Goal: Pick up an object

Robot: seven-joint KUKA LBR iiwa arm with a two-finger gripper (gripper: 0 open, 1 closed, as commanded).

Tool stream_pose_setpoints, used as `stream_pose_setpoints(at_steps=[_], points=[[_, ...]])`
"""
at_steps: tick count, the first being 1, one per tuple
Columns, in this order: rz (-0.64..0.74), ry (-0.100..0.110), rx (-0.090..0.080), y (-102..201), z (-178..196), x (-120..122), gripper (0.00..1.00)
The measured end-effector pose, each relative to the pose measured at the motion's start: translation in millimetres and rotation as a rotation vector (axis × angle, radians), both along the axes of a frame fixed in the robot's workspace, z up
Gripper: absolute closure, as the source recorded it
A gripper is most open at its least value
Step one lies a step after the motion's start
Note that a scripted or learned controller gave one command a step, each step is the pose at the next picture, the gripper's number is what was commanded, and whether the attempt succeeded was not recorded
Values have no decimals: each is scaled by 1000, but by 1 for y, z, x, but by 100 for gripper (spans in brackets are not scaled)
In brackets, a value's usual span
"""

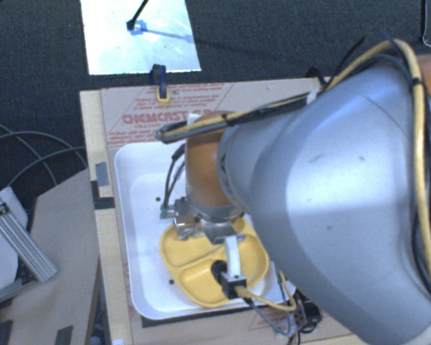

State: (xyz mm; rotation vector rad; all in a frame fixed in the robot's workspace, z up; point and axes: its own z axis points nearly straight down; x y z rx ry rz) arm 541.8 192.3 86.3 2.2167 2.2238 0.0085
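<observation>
Your gripper [205, 223] sits low inside the white bin [140, 213], right over the upper edge of a yellow dish [182, 260]. You cannot tell whether it is open or closed, because the wrist hides its tip. The dish lies flat in the part of the bin nearest the bottom of the camera view, and you can see its moulded compartments. The arm's orange band [203, 165] rises above the gripper. The bin rests on a brown board [216, 103] with red lettering, which has a blue clamp [159, 78] at its far edge.
</observation>
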Motion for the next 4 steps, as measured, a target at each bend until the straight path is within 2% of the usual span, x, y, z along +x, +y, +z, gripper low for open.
stream_pose_setpoints(at_steps=[1,2,3,4], points=[[-3,-12,1,-37,156,-3,100],[-9,-3,-6,-137,199,2,100],[0,9,-2,-113,143,-29,100],[-2,-16,-4,-159,305,39,100]])
